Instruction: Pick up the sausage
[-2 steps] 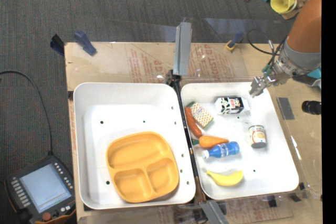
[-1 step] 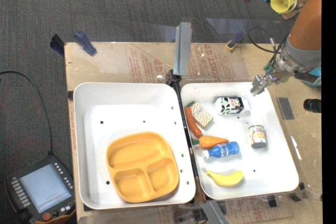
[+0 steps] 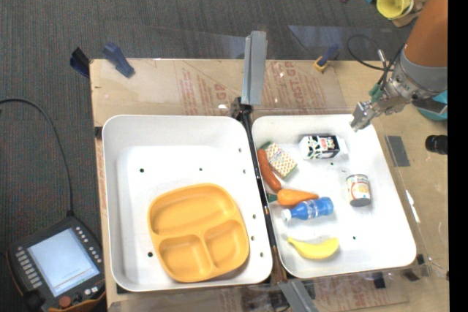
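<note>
The sausage [image 3: 268, 170] lies in the right bin [image 3: 387, 230], hard against that bin's left wall, near the divider between the two bins. It is a slim reddish-orange link, and its long axis runs from upper left to lower right, roughly along the wall, tilted a little into the bin. Its lower end touches or nearly touches the carrot [image 3: 296, 196], which points off to the right, and a small patterned packet [image 3: 281, 159] sits just beside its upper half, perhaps overlapping it. Below the carrot lies a blue bottle [image 3: 310, 209], then a banana [image 3: 314, 248]. A milk carton [image 3: 319, 146] and a small can [image 3: 358, 190] stand farther right.

The gripper [image 3: 362, 116] hangs over the bin's upper right rim, well apart from the sausage, with nothing between its fingers; from here I cannot tell whether they are spread or closed. The sausage lies to its left and somewhat toward the near side, across most of the bin's width, with the carton roughly between them.

As I judge it, the approach has yet to begin. The fingers would need to close across the sausage's short width, and the wall, packet and carrot leave little room.
</note>
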Controlling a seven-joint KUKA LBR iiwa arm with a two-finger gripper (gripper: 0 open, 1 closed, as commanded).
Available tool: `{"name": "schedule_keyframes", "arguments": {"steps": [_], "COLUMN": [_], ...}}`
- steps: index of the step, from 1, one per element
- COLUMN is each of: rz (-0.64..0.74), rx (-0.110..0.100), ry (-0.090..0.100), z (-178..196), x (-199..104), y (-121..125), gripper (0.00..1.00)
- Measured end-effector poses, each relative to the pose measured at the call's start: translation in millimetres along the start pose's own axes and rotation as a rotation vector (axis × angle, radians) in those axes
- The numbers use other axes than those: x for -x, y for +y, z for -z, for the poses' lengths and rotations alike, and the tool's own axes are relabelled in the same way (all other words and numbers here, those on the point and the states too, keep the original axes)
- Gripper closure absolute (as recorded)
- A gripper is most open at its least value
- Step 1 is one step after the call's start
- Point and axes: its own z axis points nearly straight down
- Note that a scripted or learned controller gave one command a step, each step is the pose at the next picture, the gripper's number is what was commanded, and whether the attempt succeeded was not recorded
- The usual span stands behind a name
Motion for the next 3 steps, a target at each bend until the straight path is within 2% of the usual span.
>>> {"name": "schedule_keyframes", "arguments": {"steps": [3], "rz": [0.007], "rx": [-0.005], "ry": [0.004], "z": [23], "x": [0], "y": [2], "gripper": [1.0]}}
